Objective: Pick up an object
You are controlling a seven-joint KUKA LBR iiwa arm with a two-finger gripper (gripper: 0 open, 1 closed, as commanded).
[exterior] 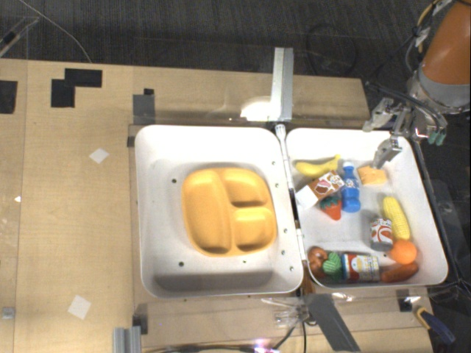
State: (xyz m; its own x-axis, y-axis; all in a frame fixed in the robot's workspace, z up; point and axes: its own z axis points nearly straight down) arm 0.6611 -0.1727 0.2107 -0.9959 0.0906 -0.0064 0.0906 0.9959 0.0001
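We see the gripper (388, 150) positioned over the upper right of the right bin (434, 230), just above an orange-yellow block (373, 176); nothing sits between its fingers, and we cannot tell whether they are open or closed. The same bin holds a banana (316, 167), a blue bottle (350, 190), a corn cob (396, 218) and an orange (403, 252), while the left bin (158, 197) holds a yellow divided tray (227, 209).

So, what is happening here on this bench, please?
A robot arm reaches in from the right, its gripper hanging over the far corner of the right bin, near an orange block. Nothing is between its fingers. That bin holds toy food, such as a banana and corn. The left bin holds a yellow tray.
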